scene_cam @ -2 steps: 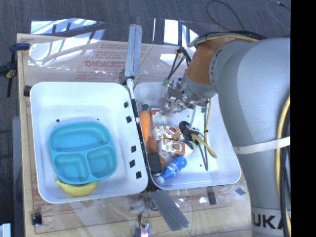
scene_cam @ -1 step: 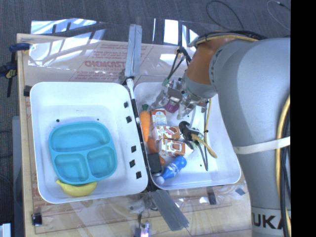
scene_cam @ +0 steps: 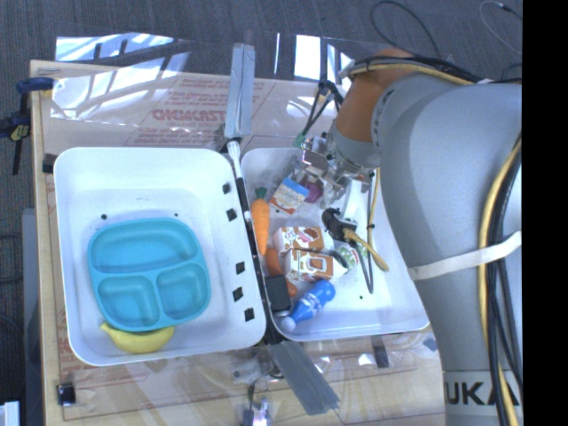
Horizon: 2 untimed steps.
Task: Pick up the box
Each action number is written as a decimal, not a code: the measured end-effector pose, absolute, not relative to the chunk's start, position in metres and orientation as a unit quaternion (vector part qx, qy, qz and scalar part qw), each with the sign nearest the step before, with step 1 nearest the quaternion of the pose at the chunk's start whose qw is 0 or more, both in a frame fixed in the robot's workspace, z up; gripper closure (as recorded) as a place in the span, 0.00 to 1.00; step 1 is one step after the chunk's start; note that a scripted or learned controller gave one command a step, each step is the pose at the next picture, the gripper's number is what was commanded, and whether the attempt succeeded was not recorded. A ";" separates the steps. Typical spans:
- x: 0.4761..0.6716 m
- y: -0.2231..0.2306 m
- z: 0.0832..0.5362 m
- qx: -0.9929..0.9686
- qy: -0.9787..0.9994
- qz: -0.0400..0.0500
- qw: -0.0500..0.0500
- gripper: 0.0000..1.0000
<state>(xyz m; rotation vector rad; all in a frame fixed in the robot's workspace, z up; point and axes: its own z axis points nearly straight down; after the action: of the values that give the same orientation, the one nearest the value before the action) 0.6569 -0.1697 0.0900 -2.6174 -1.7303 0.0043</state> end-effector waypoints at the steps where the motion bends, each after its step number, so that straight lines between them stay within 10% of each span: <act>1: 0.657 -0.168 0.098 -0.832 -0.555 0.004 0.004 1.00; 2: 0.602 -0.102 0.206 -0.820 -0.572 0.002 0.002 1.00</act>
<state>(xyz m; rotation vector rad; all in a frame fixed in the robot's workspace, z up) 0.6016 -0.1023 0.2058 -2.5725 -1.7957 0.0055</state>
